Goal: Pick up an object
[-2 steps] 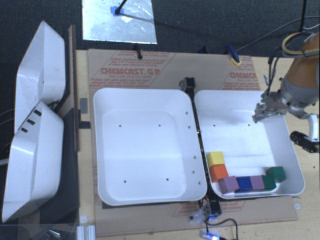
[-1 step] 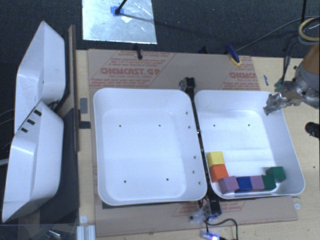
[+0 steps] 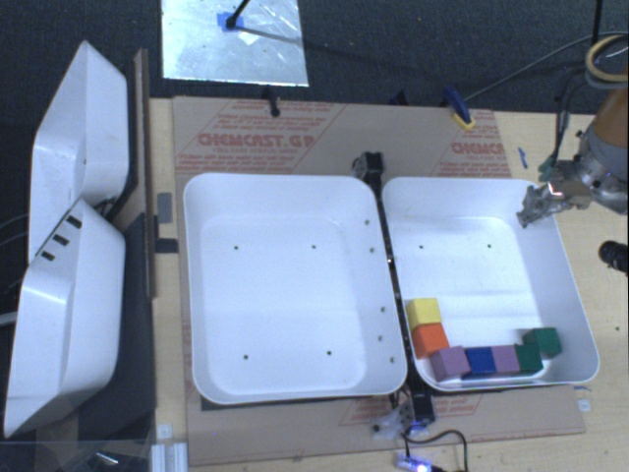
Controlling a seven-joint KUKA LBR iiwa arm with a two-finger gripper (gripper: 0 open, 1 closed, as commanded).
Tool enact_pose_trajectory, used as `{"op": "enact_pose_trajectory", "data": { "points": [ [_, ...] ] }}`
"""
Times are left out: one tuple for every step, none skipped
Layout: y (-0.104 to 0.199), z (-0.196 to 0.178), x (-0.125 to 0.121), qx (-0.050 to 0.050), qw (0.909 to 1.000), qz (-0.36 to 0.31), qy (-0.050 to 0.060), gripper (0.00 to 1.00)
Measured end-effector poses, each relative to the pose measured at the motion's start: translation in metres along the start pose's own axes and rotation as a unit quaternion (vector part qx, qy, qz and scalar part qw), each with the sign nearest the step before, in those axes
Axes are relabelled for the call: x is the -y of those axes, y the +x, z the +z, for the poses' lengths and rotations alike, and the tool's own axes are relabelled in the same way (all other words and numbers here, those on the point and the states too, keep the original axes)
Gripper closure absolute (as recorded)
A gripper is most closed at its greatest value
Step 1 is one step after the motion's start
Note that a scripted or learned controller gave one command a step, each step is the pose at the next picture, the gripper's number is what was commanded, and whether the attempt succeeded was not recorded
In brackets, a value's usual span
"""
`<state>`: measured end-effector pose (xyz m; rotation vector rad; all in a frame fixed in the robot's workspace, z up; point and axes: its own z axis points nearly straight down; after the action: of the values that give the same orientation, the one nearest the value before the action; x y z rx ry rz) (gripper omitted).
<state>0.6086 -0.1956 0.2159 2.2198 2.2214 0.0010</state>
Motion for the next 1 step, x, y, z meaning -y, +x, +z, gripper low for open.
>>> {"op": "enact_pose_trajectory", "data": {
  "points": [
    [0.0562,0.008,0.0075,-0.001,1.0,-0.002,0.001,1.0]
  ]
}}
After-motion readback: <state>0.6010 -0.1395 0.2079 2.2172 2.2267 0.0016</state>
